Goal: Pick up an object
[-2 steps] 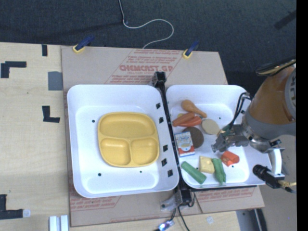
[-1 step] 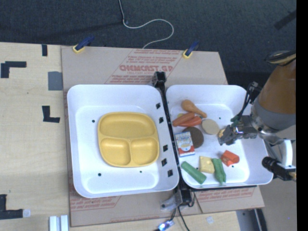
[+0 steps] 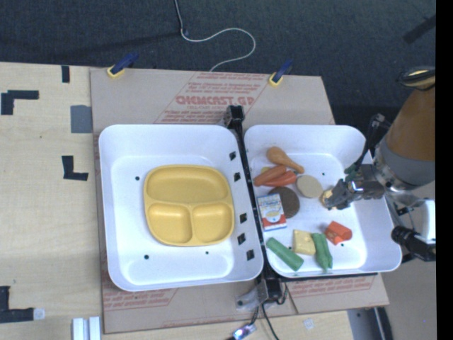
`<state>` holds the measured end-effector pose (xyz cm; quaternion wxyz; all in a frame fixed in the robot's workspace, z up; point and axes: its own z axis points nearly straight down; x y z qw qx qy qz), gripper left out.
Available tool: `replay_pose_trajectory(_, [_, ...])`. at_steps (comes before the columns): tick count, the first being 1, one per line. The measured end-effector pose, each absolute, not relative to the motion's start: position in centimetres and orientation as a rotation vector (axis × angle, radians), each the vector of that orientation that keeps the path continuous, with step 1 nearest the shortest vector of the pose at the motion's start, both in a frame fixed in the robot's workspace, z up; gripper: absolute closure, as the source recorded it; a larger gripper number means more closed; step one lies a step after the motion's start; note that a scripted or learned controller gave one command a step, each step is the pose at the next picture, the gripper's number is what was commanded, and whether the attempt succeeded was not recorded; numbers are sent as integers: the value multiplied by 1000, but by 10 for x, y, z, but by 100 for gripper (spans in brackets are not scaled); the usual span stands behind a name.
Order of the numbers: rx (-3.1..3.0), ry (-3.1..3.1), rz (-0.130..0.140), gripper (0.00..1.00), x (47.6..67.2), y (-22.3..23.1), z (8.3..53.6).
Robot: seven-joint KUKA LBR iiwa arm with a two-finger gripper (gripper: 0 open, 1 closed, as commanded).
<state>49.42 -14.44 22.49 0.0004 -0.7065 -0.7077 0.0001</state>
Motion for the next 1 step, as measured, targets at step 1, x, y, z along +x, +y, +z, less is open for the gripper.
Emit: replay_pose_trajectory(1, [-2214,-2227,0,100,526,-111,228])
